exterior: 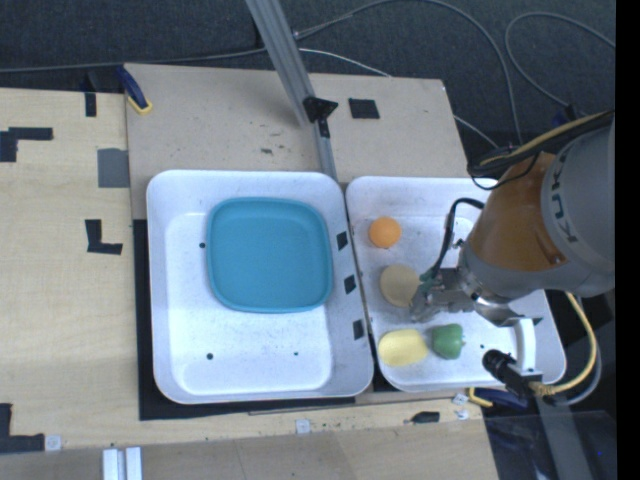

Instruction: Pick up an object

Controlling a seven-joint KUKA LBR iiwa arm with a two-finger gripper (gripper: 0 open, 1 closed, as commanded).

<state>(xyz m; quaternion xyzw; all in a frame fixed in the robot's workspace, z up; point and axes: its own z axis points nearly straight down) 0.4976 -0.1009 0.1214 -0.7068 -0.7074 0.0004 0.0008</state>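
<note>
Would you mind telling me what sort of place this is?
Probably a robotics lab bench for grasping trials: an industrial arm reaches over two white bins, small toy-like objects such as an orange ball lie in one, and cables trail across the dark floor.

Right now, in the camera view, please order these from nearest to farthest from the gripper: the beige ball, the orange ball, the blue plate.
1. beige ball, just left of the gripper, same right bin.
2. orange ball, toward the far side of the right bin.
3. blue plate, in the left bin.
</note>
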